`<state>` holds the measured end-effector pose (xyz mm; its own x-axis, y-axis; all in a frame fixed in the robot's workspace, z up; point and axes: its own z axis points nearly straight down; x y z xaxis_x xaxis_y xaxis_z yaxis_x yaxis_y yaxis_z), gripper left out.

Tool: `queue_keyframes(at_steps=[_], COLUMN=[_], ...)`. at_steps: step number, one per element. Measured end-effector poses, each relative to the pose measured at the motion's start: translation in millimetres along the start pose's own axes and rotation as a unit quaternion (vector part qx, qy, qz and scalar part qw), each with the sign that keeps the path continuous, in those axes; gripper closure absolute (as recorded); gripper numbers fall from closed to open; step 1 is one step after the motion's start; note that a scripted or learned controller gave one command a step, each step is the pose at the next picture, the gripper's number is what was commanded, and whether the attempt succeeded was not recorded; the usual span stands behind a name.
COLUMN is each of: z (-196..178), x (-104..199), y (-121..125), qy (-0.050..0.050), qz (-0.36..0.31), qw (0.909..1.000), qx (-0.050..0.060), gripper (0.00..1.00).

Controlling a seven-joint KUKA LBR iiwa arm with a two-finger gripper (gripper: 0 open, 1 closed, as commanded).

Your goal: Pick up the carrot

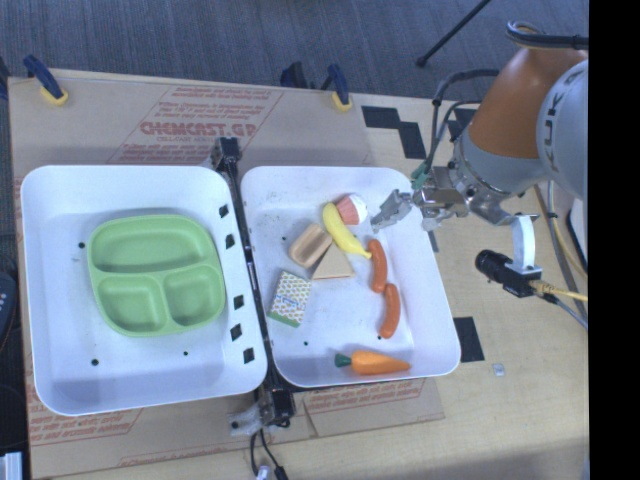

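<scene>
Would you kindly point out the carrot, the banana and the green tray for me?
carrot (378, 364): camera view, middle of its orange body.
banana (343, 232): camera view, middle of its curve.
green tray (152, 243): camera view, floor of its long top compartment.

flat brown cardboard sheet (300, 118) under the bins | red print "CHEMCAST GP" above "CELL-CAST ACRYLIC SHEET", partly legible | further red lines too small to read

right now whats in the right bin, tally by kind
carrot: 1
banana: 1
sausages: 2
bread pieces: 2
patterned block: 1
pink-and-white round piece: 1
total: 8
</scene>
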<state>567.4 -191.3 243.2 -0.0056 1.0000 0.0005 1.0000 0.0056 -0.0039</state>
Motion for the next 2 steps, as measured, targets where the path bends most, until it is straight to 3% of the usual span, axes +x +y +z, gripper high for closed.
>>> queue_keyframes(at_steps=[1,2], z=[103.7,146.8], x=[35.3,72.1], y=[-34.5,-90.6], qy=[0.0,0.001], qz=[-0.059,-0.263], qw=[0.9983,0.9648], qx=[0.001,0.0], gripper=[0.0,0.0])
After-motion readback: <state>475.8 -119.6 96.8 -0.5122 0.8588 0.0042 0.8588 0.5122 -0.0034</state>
